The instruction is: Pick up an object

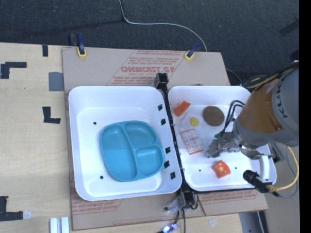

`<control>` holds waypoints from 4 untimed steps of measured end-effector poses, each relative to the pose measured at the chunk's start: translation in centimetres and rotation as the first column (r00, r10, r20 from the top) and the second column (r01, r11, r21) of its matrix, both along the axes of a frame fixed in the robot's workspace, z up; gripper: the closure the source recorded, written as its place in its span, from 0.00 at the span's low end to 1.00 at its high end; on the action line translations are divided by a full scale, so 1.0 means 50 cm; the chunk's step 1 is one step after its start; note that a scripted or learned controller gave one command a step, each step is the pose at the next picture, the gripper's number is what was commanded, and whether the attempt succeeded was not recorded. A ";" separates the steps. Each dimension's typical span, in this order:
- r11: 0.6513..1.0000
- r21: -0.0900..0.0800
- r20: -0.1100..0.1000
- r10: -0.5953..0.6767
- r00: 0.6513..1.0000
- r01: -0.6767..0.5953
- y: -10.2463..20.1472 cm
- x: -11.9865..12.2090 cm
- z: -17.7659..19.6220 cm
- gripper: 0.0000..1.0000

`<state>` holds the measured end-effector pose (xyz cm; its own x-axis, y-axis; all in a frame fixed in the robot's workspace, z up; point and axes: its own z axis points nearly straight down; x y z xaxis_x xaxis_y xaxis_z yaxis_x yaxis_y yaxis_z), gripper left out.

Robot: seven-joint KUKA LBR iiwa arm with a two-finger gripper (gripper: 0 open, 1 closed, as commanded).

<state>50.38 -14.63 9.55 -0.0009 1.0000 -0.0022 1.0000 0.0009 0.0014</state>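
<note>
Jaw state cannot be read at this slant: the gripper [214,150] is a small dark cluster low over the floor of the right bin [206,178], with nothing visibly lodged in it. Any loose item would serve the task. The nearest is a small red block [221,169], chunky and matte, just beside the gripper at its five o'clock and apart from it. At nine o'clock from the gripper lies a flat printed packet [190,141], thin and papery, probably awkward to pinch off a smooth floor. Farther up, at about eleven o'clock, sit a small yellow disc [194,122] and an orange wedge [181,108]; at twelve o'clock rests a brown round disc [213,115], flat and dull. The items lie scattered and well apart, likely so that each can be approached singly. Outward at nine o'clock, the left bin [82,101] bears a glossy blue divided plate [131,149] with three compartments. Both bins are smooth white plastic on a cardboard sheet [146,67], clamped along its far edge, presumably to stop it sliding.
</note>
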 end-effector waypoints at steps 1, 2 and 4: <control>1.000 0.001 0.001 0.000 1.000 0.000 -0.013 -0.011 0.095 1.00; 1.000 0.002 0.002 0.001 1.000 -0.001 -0.002 -0.008 0.182 1.00; 1.000 0.004 -0.004 0.005 1.000 -0.005 0.095 0.033 0.278 1.00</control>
